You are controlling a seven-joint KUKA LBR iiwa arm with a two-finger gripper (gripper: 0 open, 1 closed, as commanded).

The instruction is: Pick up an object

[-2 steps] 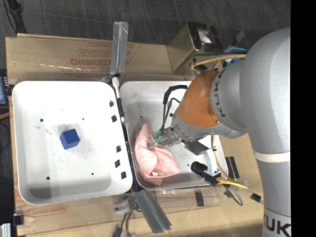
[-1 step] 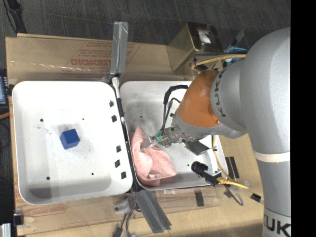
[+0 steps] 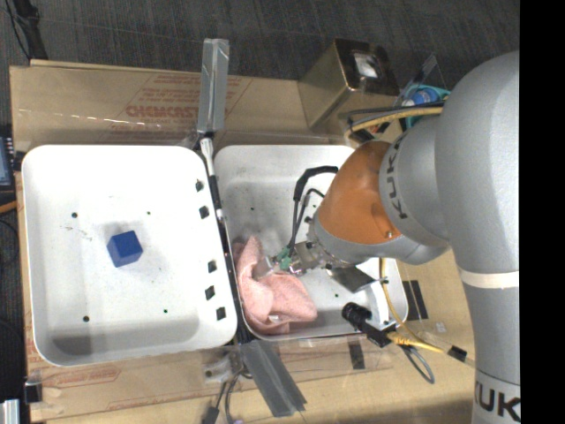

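A pink crumpled cloth lies in the right bin, against its near left corner. My gripper is low over the cloth's upper right part, touching or nearly touching it. The grey arm with its orange band covers most of the right bin behind it. A small blue cube sits alone in the left bin, left of its middle.
A metal divider runs between the two bins and sticks out at the far side. A tan box and cables stand behind the right bin. Brown cardboard lies under the bins.
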